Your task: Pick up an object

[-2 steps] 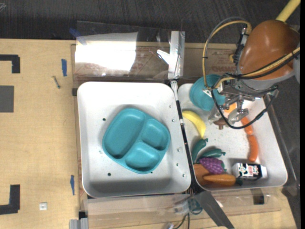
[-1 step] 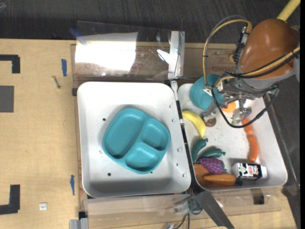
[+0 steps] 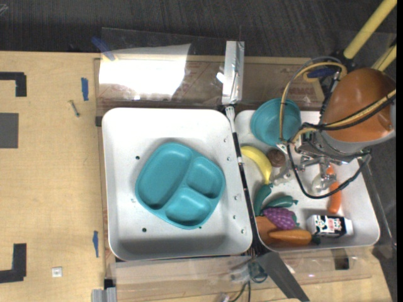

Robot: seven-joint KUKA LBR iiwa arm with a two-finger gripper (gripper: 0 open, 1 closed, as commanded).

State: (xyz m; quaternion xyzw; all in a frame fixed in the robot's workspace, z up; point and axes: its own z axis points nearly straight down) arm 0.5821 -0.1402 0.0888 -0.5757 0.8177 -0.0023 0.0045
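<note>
The left bin (image 3: 119, 231) held a teal divided plate (image 3: 181, 183). The arm (image 3: 359, 109) hung over the right bin (image 3: 368, 216), gripper (image 3: 313, 167) near the banana (image 3: 257, 161); its grip state could not be told. Approach step; next, descend onto one object.

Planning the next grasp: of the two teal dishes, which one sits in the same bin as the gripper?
The round teal bowl, at the far end of the right bin, just left of the gripper. The divided teal tray lies alone in the left bin.

one fixed camera looks down aslant on both bins (image 3: 113, 168).
</note>
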